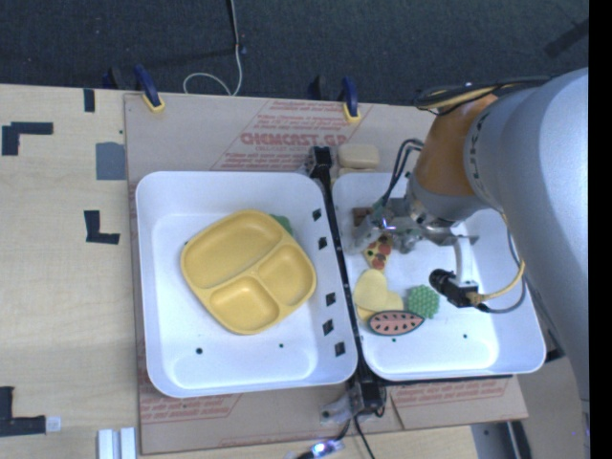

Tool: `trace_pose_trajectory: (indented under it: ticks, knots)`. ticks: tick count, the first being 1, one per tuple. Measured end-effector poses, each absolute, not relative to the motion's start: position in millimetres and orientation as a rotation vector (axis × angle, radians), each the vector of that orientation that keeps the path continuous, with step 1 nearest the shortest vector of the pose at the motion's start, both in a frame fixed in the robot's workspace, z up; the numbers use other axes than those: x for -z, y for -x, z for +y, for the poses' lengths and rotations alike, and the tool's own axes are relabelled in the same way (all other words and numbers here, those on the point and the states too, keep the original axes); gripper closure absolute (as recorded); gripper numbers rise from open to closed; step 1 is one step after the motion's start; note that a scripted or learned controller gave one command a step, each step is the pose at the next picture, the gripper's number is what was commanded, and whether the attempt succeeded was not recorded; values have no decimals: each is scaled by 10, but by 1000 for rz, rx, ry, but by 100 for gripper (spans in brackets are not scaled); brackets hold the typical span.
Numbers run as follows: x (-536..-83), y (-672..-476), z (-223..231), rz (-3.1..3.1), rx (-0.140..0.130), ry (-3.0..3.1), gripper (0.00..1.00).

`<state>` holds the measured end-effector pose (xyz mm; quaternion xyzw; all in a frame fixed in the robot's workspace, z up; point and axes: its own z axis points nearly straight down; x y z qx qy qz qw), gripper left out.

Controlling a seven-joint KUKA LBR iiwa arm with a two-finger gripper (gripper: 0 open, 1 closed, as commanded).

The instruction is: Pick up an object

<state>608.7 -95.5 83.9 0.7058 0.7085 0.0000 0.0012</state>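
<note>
The right bin (478,347) holds a pale yellow heart-shaped piece (374,293), a watermelon slice toy (396,323) and a green bumpy ball (422,301), all close together near the bin's left wall. A small red and yellow object (378,251) lies just above the yellow piece. My gripper (385,229) is lowered into the right bin's upper left part, right over that small object. The wrist hides its fingertips.
In the left bin (172,352) lies a yellow divided plate (249,271) with something green (280,223) peeking from behind it. A beige block (359,156) sits on the board above the bins. A black divider (330,247) runs between the bins.
</note>
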Motion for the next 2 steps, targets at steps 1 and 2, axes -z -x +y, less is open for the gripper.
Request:
trace_pose_trajectory:
  ticks: [1, 2]
  knots:
    - [-962, -6083, -956, 2225, -3, -2218, 100]
    - [-1896, -5834, -316, 2229, -7, -2213, 100]
